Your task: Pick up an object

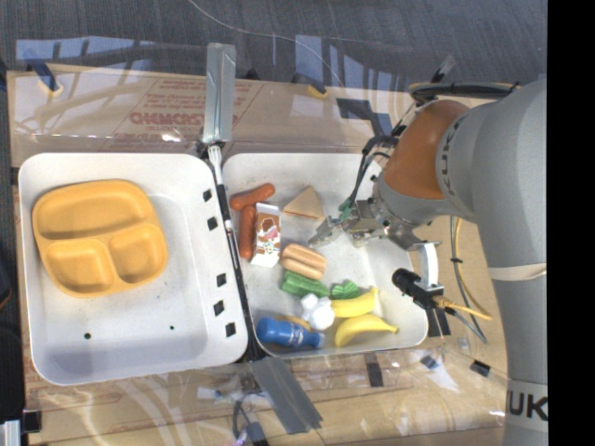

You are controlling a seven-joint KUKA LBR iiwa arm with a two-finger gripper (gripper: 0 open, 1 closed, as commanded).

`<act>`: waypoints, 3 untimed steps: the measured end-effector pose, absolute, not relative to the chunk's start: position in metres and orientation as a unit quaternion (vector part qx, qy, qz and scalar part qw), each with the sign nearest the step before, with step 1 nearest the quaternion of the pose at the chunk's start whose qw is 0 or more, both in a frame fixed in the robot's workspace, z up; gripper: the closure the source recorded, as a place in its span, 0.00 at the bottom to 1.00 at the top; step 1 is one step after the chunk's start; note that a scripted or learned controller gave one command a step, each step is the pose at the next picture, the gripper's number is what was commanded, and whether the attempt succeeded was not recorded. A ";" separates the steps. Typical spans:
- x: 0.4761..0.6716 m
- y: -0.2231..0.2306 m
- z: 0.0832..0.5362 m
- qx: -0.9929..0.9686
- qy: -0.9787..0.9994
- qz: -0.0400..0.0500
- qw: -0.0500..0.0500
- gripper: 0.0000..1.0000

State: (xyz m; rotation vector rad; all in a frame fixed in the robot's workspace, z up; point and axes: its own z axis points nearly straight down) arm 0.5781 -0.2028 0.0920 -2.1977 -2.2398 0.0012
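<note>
White walls bound the left bin [56, 360], and its floor offers the widest open room on the table [112, 96]: a broad bare strip runs along the near side and up the right side, beside the divider. The one thing in it is a yellow compartment plate [98, 235], lying flat in the far-left part (three wells, all facing up).

Across the divider, the right bin [279, 170] is crowded along its left and near edges. A red sausage [251, 198] lies by the far-left corner, with a small printed carton [267, 235] just below it, close to the divider. To the right of these sits a tan wedge [304, 203], and below that a hot dog in a bun [304, 260]. Nearer the front come a green piece [307, 284], a small white object [316, 309] and a blue bottle [284, 333] lying on its side against the front wall. Two yellow bananas [361, 316] lie next to them, one touching the other. Bare floor shows mostly in the far-right part of this bin.

From the right, the grey arm [493, 156] with its orange band [423, 151] reaches over that bare part. The jaws point left and downward, their tip just beside the wedge and above the bun; whether they are open or closed I cannot tell (glare and cables blur them). Every object that could be picked lies in the bins.
</note>
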 end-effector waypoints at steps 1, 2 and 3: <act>0.539 -0.149 0.091 -0.651 -0.759 0.000 0.002 0.00; 0.491 -0.135 0.091 -0.655 -0.756 0.000 0.002 0.00; 0.492 -0.136 0.102 -0.653 -0.757 0.000 0.002 1.00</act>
